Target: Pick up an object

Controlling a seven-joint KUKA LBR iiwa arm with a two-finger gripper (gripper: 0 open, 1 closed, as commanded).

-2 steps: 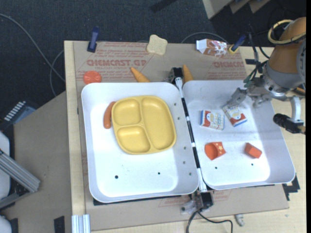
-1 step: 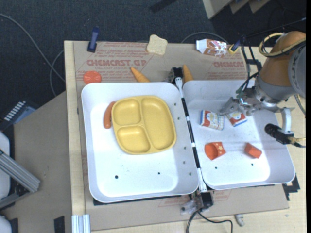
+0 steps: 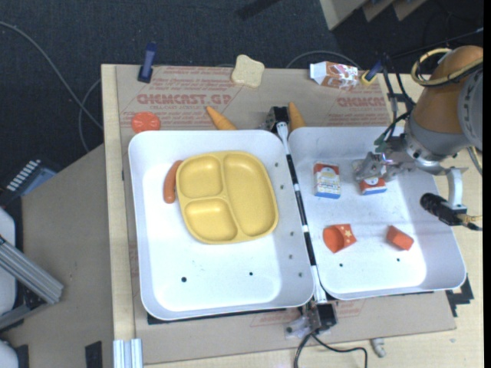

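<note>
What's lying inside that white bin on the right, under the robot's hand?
The right bin holds a small carton, an orange-red piece and another orange piece. Under the gripper a small red and white item is partly covered, so I can't identify it.

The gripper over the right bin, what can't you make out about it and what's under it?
- Gripper: finger state unclear in the camera view; small and blurred.
- Small red-and-white item beneath it: partly covered by the gripper, grasp unconfirmed.
- Hot dog: partly hidden behind the yellow tray.
</note>
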